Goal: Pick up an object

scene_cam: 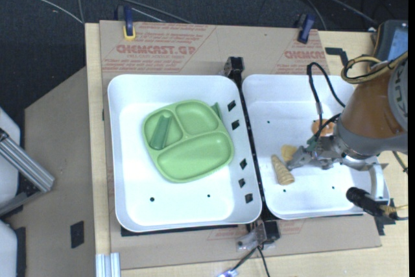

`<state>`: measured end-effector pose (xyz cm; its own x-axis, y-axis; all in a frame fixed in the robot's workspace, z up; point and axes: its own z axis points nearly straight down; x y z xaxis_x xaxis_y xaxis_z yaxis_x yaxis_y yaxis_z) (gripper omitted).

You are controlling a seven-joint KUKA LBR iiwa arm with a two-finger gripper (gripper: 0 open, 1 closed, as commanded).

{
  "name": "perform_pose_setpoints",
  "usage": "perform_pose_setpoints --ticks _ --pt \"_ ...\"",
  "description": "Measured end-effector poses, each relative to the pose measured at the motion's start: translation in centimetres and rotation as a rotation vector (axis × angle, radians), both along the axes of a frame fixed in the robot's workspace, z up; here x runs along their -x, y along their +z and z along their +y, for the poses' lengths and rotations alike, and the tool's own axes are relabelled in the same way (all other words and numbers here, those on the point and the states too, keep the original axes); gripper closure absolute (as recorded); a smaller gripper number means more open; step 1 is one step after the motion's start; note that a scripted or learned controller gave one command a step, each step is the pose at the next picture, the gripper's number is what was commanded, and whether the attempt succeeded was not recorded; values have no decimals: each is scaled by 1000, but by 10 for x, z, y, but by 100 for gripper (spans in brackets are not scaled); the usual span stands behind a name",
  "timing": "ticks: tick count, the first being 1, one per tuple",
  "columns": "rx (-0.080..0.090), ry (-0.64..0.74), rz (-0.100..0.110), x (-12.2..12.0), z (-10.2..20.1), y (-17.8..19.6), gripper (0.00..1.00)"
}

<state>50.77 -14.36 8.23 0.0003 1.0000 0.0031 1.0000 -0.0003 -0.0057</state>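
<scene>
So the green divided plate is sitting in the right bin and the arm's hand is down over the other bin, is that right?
Not quite. The green divided plate sits in the left bin, not the right one. The camera view shows this. The hand is down over the other bin, the right bin, beside a small tan object.

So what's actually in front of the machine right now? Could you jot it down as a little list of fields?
left bin: holds a green divided plate, lying flat
right bin: holds a tan ridged cone and a small orange thing, partly hidden by the arm
arm: reaches in from the right, over the right bin
gripper: low in the right bin, just beside the cone
holding anything: cannot tell
bench: brown board with red print, blue clamps at the far edge
</scene>
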Motion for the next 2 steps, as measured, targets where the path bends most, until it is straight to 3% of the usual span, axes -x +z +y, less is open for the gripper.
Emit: perform_pose_setpoints --ticks 1,2 --pt "1 -1 -6 -1 0 13 100" --pt "5 1 -12 -11 -6 72 100"
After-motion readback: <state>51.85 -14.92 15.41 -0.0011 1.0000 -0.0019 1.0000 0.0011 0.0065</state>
